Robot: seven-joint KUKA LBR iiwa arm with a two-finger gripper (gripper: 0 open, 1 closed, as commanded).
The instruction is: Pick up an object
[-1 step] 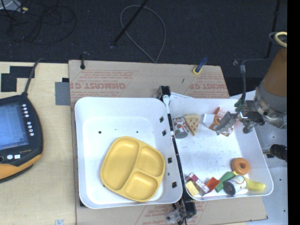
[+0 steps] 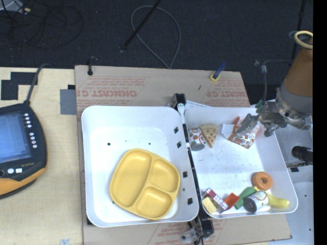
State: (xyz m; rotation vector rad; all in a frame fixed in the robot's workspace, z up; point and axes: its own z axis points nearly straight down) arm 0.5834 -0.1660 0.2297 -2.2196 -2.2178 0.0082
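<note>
On your left a teach pendant (image 2: 19, 146) lies on the bench. The left bin (image 2: 97, 131) holds a yellow divided plate (image 2: 144, 183). In the right bin (image 2: 232, 160) you will find a toy pizza slice (image 2: 208, 135) near the divider, a small printed carton (image 2: 244, 135) at the far side, and an orange ring (image 2: 262, 180) with other toys at the near corner. The gripper (image 2: 254, 122) sits over the carton; I cannot tell how its jaws stand.
</note>
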